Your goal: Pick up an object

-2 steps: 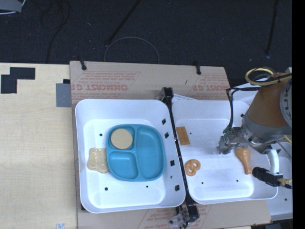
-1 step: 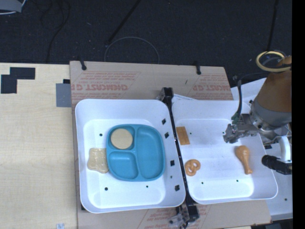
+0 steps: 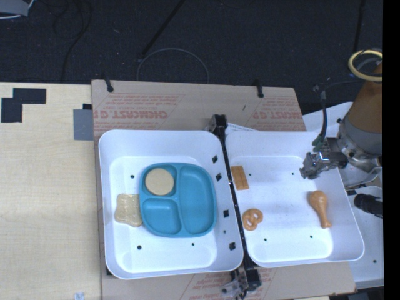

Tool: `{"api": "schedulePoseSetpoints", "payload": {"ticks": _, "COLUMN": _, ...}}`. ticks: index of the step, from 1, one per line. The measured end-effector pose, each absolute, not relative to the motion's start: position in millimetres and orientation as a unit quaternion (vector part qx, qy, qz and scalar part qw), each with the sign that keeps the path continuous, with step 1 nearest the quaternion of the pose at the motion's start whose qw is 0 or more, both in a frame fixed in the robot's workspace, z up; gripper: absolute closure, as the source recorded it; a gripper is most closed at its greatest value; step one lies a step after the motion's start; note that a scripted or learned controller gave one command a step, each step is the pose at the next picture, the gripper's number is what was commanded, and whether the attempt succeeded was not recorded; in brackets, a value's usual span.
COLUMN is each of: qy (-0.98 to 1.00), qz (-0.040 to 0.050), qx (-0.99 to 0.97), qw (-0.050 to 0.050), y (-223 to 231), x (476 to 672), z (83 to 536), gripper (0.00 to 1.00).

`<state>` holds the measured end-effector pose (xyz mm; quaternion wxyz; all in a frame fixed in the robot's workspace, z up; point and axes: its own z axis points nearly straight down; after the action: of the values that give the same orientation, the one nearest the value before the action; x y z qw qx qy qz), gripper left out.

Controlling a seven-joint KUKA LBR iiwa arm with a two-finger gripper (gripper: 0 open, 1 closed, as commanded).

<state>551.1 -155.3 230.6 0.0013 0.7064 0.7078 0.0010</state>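
Note:
The right bin (image 3: 294,255) holds a tan chicken drumstick (image 3: 320,207) near its right wall, a small brown pretzel (image 3: 252,219) at its left, and an orange cracker (image 3: 239,177) by the divider. My gripper (image 3: 314,165) hangs at the bin's upper right edge, above and slightly left of the drumstick, with nothing seen between its fingers. In the left bin (image 3: 119,149) a blue divided plate (image 3: 178,200) carries a round beige cookie (image 3: 159,181), and a pale slice of toast (image 3: 129,209) lies beside the plate on its left.
The arm's grey and orange body (image 3: 369,117) stands over the right bin's far right corner. A black clamp bar (image 3: 228,192) runs between the two bins. Cardboard (image 3: 187,108) lies under both bins, with cables on the dark floor behind.

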Motion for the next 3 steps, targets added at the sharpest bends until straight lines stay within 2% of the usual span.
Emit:
{"api": "schedulePoseSetpoints", "payload": {"ticks": 1, "qy": 0.708, "qz": 0.0005, "qx": 0.707, "qw": 0.001, "y": -156, "x": 551.7, "z": 269, "gripper": 1.0}}
{"api": "schedulePoseSetpoints", "payload": {"ticks": 2, "qy": 0.708, "qz": -0.0006, "qx": 0.706, "qw": -0.002, "y": -107, "x": 549.8, "z": 253, "gripper": 1.0}}
{"api": "schedulePoseSetpoints", "payload": {"ticks": 3, "qy": 0.709, "qz": -0.0002, "qx": 0.705, "qw": -0.002, "y": -53, "x": 548.1, "z": 259, "gripper": 1.0}}
